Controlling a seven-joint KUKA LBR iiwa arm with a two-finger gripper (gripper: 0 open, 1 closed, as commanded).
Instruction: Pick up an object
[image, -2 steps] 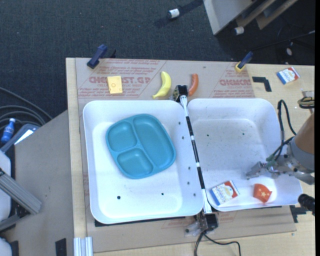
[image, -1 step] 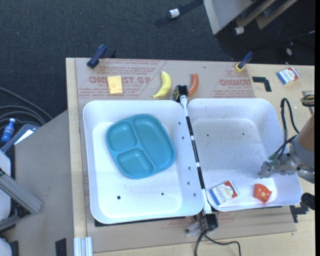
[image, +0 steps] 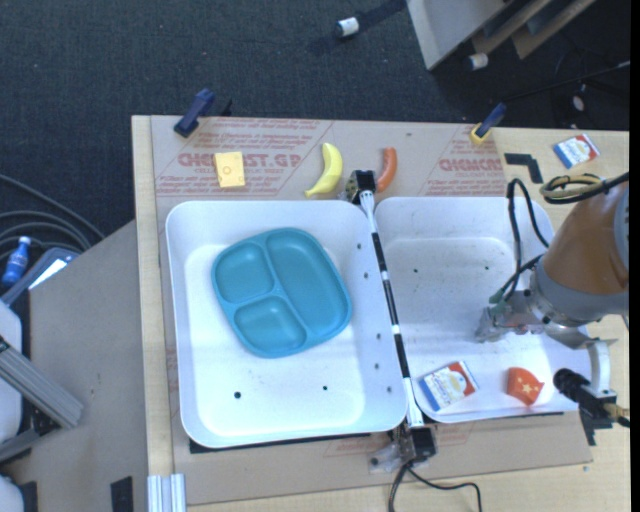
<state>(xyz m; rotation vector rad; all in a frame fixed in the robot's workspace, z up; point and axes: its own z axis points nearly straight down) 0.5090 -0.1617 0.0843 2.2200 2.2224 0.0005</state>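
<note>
In the right bin (image: 440, 230) a small white packet with red and blue print (image: 448, 385) lies near the front wall. A red-orange object (image: 523, 385) lies to its right at the front. My gripper (image: 497, 326) hangs low over the right bin's right half, just behind the red-orange object. Nothing shows between the fingers. The left bin (image: 200, 380) holds a blue divided plate (image: 281, 290).
A yellow banana (image: 326, 170) and an orange-red piece (image: 386, 168) lie on the cardboard behind the bins. A yellow square tag (image: 229, 170) lies at the back left. Blue clamps (image: 193, 113) hold the board's back edge. Black cables (image: 525, 220) loop near the arm.
</note>
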